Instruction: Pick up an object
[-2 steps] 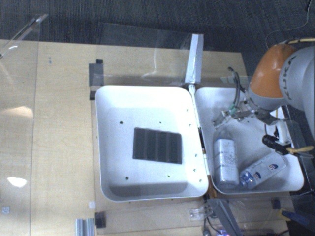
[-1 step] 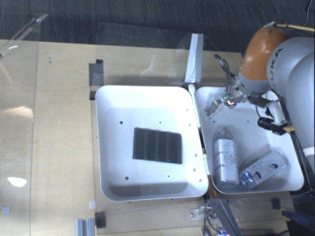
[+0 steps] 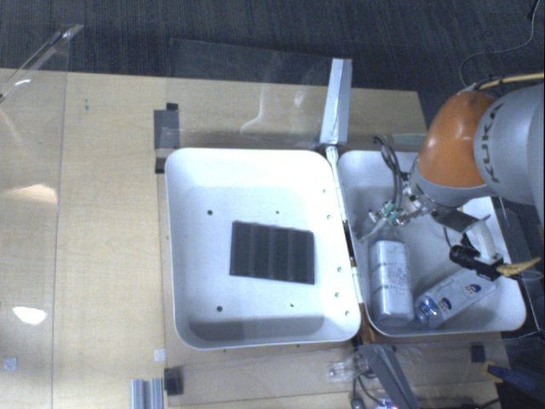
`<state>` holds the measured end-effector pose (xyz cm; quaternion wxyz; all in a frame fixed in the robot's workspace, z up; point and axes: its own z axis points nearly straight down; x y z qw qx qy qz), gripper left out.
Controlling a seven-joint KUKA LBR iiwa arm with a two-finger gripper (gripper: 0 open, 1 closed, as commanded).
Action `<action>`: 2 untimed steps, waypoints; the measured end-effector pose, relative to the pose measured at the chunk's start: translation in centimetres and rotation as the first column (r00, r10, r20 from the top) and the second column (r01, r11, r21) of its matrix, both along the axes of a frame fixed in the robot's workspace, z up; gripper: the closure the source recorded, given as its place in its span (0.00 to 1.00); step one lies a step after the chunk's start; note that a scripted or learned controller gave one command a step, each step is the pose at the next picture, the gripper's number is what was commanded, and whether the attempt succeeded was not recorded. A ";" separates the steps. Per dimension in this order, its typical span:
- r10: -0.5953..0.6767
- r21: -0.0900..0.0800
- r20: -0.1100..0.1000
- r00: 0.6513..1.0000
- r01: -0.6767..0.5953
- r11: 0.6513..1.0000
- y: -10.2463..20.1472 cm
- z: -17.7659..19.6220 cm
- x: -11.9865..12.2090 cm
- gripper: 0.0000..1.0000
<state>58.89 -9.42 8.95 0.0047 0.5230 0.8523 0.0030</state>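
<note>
**Tool low in right bin, grip unreadable**

Arm (image 3: 485, 147) covers the right bin's (image 3: 362, 173) upper part. Tool (image 3: 393, 213) sits just above the silver can (image 3: 390, 278); cannot tell its state. Clear bottle (image 3: 451, 296) lies tilted beside the can, neck partly hidden. Left bin (image 3: 196, 228) holds a dark ribbed pad (image 3: 272, 251).

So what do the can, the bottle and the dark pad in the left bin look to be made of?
The upright silver cylindrical can looks like metal with a dull brushed sheen, though a printed label covers part of it. The lying clear bottle with a blue label looks like thin plastic, since it is see-through. The dark ribbed rectangular pad looks matte, probably rubber or foam; the ridges reflect no light.
</note>
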 end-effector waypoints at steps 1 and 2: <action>-0.192 0.001 -0.003 0.981 0.192 0.981 -0.5 -0.2 7.4 0.00; -0.085 0.001 -0.001 0.996 0.085 0.996 -0.7 -0.1 2.4 0.00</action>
